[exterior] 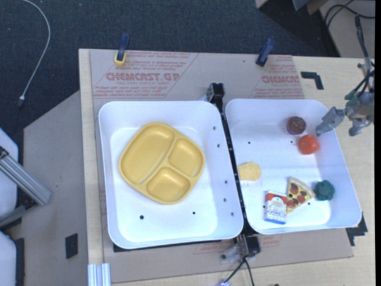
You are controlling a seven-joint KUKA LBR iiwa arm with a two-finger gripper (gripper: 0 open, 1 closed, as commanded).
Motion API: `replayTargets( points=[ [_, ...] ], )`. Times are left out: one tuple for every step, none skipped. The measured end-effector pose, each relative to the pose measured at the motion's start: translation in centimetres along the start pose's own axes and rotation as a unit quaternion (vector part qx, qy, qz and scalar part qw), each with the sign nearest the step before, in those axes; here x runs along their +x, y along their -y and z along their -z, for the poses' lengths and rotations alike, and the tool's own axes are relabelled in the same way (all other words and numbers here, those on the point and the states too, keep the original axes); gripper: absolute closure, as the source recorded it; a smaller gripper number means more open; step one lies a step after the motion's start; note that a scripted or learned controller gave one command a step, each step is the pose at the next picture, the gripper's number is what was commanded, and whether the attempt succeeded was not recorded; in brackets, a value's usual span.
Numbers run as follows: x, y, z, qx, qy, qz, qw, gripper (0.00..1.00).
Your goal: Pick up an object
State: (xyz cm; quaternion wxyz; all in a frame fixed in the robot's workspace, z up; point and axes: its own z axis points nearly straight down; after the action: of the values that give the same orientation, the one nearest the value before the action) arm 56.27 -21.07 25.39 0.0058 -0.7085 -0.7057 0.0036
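A dark carpeted floor surrounds the table (178, 76), which bears two white bins side by side. The left bin (119, 219) holds a yellow divided plate (162, 162). The right bin (339, 186) holds a brown ball (296, 124), a red ball (308, 144), a yellow corn piece (249, 171), a pizza slice toy (297, 193), a small printed carton (276, 207) and a green lump (324, 189). The tool (343, 121) hangs at the right bin's upper right rim, near the red ball; I cannot tell whether its fingers are apart or together, and nothing shows between them.
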Motion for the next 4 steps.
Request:
replayTargets(
  points=[
    [0.1, -0.2, 0.8, -0.007, 0.002, 0.002, 1.0, 0.0],
    [-0.4, 0.1, -3.6, -0.004, 0.001, 0.002, 1.0, 0.0],
    [-0.3, -0.2, -8.0, -0.004, 0.001, 0.002, 1.0, 0.0],
    [-1.2, -0.2, -12.7, -0.005, 0.001, 0.002, 1.0, 0.0]
  ],
)
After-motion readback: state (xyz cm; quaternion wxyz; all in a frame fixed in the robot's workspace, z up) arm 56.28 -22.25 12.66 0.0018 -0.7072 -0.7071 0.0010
